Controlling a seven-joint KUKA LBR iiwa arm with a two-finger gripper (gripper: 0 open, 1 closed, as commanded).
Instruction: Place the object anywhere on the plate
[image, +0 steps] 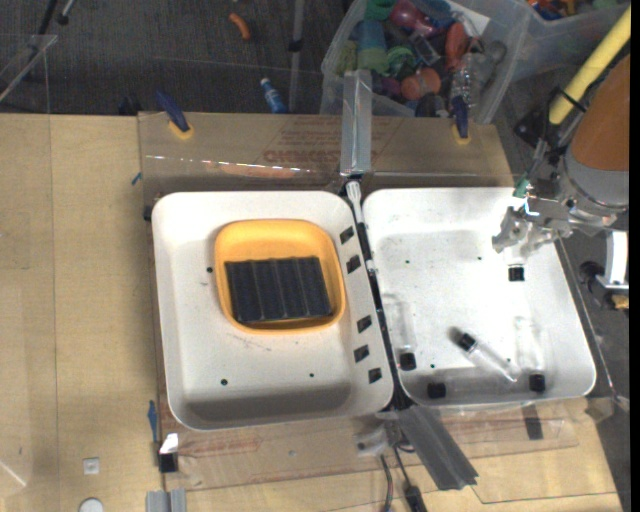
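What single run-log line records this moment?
gripper: above right bin, far side | syringe-like object: lying in right bin | plate: left bin, holds dark ridged block

The left bin (190, 380) offers open white floor near and left of the orange plate (232, 240), whose middle is covered by a dark ribbed block (278, 290). In the right bin (440, 215), the far-left floor is bare; a clear syringe-like object (485, 355) lies near its front. A raised divider (362, 290) separates the bins.

Tan wooden bench (70, 300) — clear tub (430, 45) of colourful items, perhaps toys, behind.
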